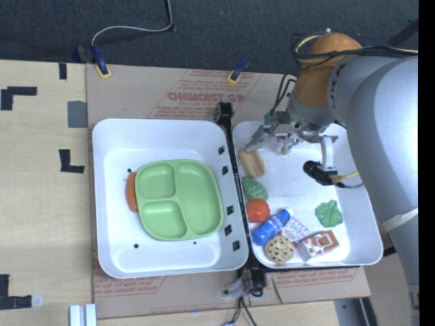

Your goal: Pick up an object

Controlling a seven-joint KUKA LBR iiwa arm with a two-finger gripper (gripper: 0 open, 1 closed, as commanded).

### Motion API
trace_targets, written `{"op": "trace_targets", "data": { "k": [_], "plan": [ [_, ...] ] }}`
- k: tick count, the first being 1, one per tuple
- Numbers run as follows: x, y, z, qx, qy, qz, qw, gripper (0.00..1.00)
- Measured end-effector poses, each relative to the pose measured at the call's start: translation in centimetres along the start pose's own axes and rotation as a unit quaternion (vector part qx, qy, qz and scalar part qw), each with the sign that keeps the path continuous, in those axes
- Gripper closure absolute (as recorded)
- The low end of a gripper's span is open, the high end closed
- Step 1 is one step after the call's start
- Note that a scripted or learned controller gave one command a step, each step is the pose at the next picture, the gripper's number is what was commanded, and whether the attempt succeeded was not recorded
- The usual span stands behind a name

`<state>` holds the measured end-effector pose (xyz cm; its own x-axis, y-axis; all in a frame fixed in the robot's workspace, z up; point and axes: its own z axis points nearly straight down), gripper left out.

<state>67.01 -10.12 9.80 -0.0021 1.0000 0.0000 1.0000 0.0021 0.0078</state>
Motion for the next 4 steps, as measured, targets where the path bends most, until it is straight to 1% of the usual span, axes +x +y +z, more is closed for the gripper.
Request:
{"op": "trace_targets", "data": {
  "k": [1, 2, 3, 4],
  "plan": [
    [0.2, -1.1, 1.0, 0.000, -0.002, 0.002, 1.0000, 0.00],
    [0.2, -0.1, 1.0, 0.002, -0.002, 0.001, 1.0000, 0.00],
    [0.3, -0.4, 1.0, 0.000, -0.003, 0.002, 1.0000, 0.00],
    [0.3, -0.1, 1.0, 0.002, -0.002, 0.001, 1.0000, 0.00]
  ]
}}
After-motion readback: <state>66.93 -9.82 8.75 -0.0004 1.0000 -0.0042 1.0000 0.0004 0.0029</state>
